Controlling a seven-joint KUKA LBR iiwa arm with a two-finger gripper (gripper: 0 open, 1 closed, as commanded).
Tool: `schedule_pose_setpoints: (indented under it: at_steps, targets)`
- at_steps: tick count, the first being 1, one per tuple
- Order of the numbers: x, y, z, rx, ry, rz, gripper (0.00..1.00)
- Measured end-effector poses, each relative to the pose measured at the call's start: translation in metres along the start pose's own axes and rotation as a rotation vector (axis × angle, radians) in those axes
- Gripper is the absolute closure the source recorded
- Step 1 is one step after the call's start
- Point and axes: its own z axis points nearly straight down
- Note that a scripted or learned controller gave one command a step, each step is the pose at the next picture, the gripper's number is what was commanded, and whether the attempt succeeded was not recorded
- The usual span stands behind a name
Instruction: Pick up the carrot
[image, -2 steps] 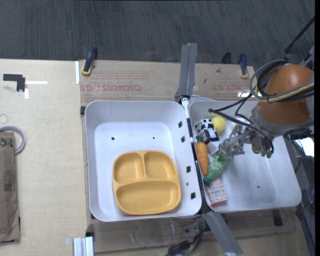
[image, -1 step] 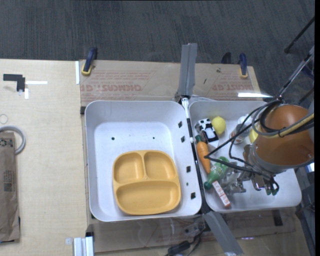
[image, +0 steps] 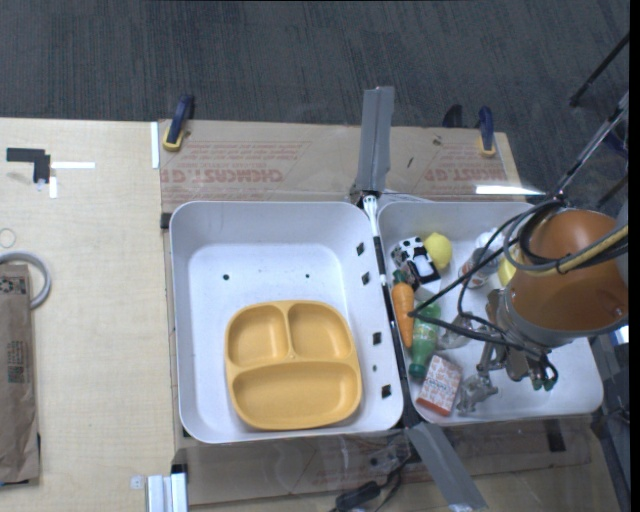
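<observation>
Down in the right bin (image: 575, 395), my gripper (image: 478, 388) hangs low near the front wall, just beside a small red-and-white packet (image: 438, 385). Whether it is spread or closed I cannot tell from this slanted look, and nothing shows clearly in its grasp. My orange band (image: 570, 270) bulks above it. The carrot (image: 403, 310) lies against that bin's left wall, its long axis running front to back, leafy green end toward the back, near a black-and-white toy (image: 415, 258) and a lemon (image: 438, 248). A green item (image: 424, 340) lies just beside it. A yellow divided plate (image: 293, 362) sits in the left bin (image: 200, 250).
</observation>
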Motion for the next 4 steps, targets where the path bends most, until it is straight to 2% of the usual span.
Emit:
schedule_pose_setpoints:
  at_steps: [1, 2, 3, 4]
  targets:
    - [-0.013, -0.025, 0.000, 0.000, -0.001, 0.200, 0.00]
    - [-0.067, 0.001, -0.001, 0.007, -0.004, 0.232, 0.00]
    - [-0.026, -0.033, 0.000, 0.001, 0.001, 0.434, 0.00]
    - [-0.087, -0.005, -0.001, 0.001, -0.002, 0.056, 0.00]
